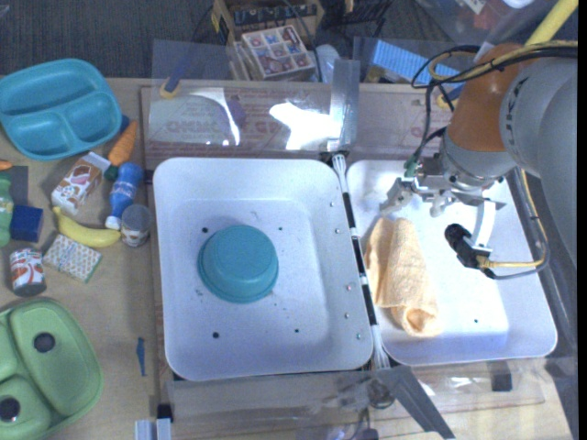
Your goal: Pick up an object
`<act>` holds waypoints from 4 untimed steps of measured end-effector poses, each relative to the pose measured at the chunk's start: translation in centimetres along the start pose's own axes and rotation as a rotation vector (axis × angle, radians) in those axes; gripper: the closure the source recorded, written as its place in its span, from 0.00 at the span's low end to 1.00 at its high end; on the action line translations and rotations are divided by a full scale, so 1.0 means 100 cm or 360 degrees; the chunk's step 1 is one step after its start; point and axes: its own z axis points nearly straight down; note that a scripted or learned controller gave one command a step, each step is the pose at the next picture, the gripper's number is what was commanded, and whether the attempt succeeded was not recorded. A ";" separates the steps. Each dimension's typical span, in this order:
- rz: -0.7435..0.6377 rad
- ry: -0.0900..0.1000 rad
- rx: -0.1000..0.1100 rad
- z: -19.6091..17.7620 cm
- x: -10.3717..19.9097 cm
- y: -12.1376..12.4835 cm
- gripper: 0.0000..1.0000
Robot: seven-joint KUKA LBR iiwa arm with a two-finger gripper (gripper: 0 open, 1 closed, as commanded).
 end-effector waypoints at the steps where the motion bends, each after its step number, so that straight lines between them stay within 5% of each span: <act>1: 0.0220 -0.0001 0.0000 -0.072 -0.093 -0.033 0.00; 2: 0.0415 0.0003 0.0009 -0.028 -0.016 -0.027 0.00; 3: 0.0389 -0.0001 0.0000 -0.052 -0.080 -0.029 0.00; 4: 0.0347 0.0000 -0.0006 0.032 -0.023 -0.010 0.00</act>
